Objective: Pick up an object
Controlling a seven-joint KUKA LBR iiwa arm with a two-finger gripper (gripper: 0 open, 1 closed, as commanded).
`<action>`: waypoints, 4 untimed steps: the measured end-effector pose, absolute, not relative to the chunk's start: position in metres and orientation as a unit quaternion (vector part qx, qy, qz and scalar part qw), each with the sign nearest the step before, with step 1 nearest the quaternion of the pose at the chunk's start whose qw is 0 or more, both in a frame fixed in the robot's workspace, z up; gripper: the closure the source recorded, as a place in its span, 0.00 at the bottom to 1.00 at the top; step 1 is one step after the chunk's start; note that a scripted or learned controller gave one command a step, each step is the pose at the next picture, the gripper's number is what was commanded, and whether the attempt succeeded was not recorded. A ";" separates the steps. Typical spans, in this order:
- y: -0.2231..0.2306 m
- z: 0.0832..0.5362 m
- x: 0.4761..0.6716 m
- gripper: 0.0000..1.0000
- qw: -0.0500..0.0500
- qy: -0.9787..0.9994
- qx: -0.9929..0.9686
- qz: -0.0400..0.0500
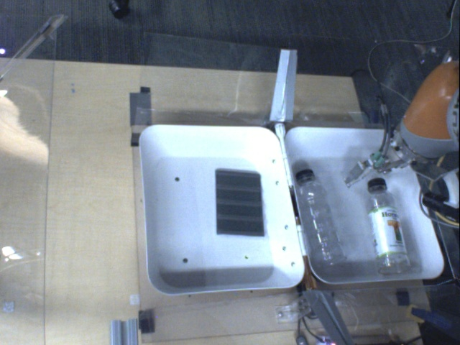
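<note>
End effector (375,162): it hangs over the far part of the right bin (431,268), fingers spread into a thin metal fork with nothing between them, open and bare.
Contact: no touch that I can make out; the fingertips sit just beyond the cap of the labelled bottle, apart from it.
Arm (431,113): grey with the orange band, coming in from the right, just behind the end effector.
Labelled bottle (387,228): clear plastic, dark cap, a white label with a green and orange mark; it lies on its side right beneath and in front of the end effector, cap toward the fingers, base toward the near rim.
Plain bottle (320,218): clear, dark cap, no label to be seen; it lies to the left of the end effector along the bin's left wall, beside the labelled one and apart from it.
Left bin (158,214): well left of the end effector, holding a dark ribbed rectangular block (239,203) lying flat near its middle.
Surface (86,192): pale wood under both bins.
</note>
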State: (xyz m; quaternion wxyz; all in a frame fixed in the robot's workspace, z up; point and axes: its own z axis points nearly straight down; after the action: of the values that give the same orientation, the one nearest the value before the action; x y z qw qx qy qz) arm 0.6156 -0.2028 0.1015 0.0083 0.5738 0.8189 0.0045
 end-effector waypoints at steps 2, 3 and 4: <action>-0.177 0.152 0.622 0.00 0.005 0.912 0.410 0.002; -0.176 0.165 0.625 1.00 0.009 0.912 0.410 0.003; -0.176 0.165 0.625 0.00 0.009 0.912 0.410 0.003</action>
State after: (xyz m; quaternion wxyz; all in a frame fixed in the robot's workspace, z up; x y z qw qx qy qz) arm 0.6248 -0.1760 0.1652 0.0092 0.4096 0.9122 0.0032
